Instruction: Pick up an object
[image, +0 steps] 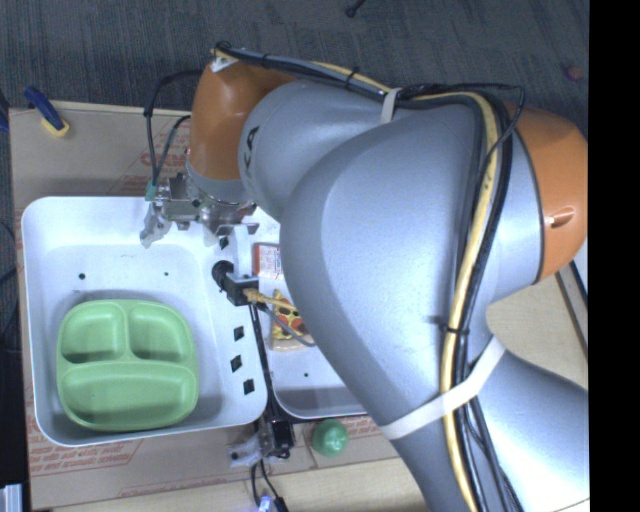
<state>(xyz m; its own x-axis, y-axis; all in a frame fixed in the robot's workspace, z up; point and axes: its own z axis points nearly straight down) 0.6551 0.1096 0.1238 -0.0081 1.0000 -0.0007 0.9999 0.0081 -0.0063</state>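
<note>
At the far left corner of the bench, a blue-and-yellow clamp (45, 110) lies on the brown cardboard surface (90, 140), well apart from everything else. Just right and nearer, the left bin (60, 225), a shallow white tray with rounded corners, takes up the left half of the scene. In its near part rests a green divided plate (125, 362) with three compartments, two small ones on the far side and one long one on the near side; it lies flat and touches nothing but the bin floor. Above the far rim of this bin hangs the gripper (185, 222), a grey metal assembly below the orange band (215, 110) of the wrist; how far its fingers stand apart cannot be told, and nothing is seen between them. It is well apart from the plate. Along the wall shared by the two bins runs a black cable (262, 360) with small black fittings beside it. Further right, the right bin (310, 405) is largely covered by the grey arm (400, 270); in its visible part lie a packet with a red-and-white label (266, 262) and, just nearer, a jumble of yellow and orange objects (285, 318) that cannot be identified, partly hidden under the arm. Near the front edge, outside both bins, a small green ball (329, 437) rests on the cardboard just beside the right bin's near rim, next to a dark fitting (270, 440).
</note>
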